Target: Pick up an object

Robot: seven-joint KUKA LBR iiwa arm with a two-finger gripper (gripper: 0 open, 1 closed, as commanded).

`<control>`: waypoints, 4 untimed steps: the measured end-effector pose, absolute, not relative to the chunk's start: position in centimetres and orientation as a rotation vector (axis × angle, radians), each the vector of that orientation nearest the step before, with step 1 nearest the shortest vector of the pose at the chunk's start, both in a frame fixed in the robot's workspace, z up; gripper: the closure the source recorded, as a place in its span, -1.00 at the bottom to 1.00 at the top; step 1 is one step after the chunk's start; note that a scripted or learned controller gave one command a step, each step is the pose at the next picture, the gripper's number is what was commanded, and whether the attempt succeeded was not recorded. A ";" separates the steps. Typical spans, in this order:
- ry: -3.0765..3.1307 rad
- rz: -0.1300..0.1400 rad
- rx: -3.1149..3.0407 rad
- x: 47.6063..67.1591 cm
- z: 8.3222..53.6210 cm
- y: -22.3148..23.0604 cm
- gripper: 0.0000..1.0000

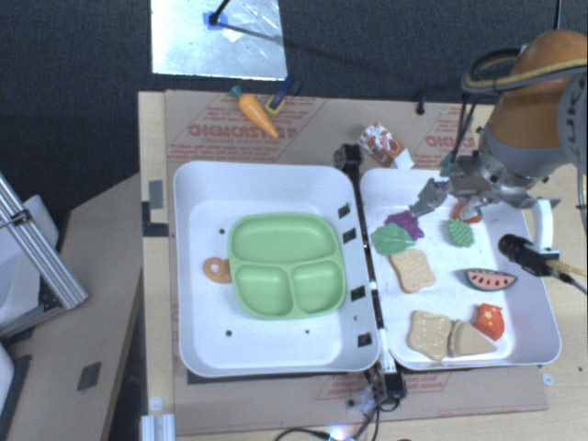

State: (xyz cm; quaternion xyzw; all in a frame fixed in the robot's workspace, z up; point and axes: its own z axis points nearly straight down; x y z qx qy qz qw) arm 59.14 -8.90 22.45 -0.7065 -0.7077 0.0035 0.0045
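Note:
My gripper (445,200) hangs over the far part of the right bin (542,338), at the end of the grey arm coming in from the right. Just below it to the left lie a purple grape bunch (407,224) and a green lettuce leaf (390,239). A small red and white thing (467,216) peeks out under the gripper, and a green ridged piece (460,234) lies right beside it. Nearer the front are a bread slice (412,270), a watermelon slice (490,279), a red pepper (489,321) and two toast pieces (430,333).
The left bin (197,338) holds a green divided plate (285,265) and a small orange ring (217,270). Behind the bins, on the bench, lie a toy carrot (257,115) and a wrapped snack (381,143). A black hinge strip (363,265) runs between the bins.

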 end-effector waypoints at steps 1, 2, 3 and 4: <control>-2.225 -0.001 -2.218 59.4 23.1 -8.9 -1.00; -2.220 0.004 -2.219 58.7 17.1 -9.1 -1.00; -2.221 0.002 -2.218 58.1 12.6 -8.5 -1.00; -2.221 0.002 -2.219 58.1 8.2 -8.5 -1.00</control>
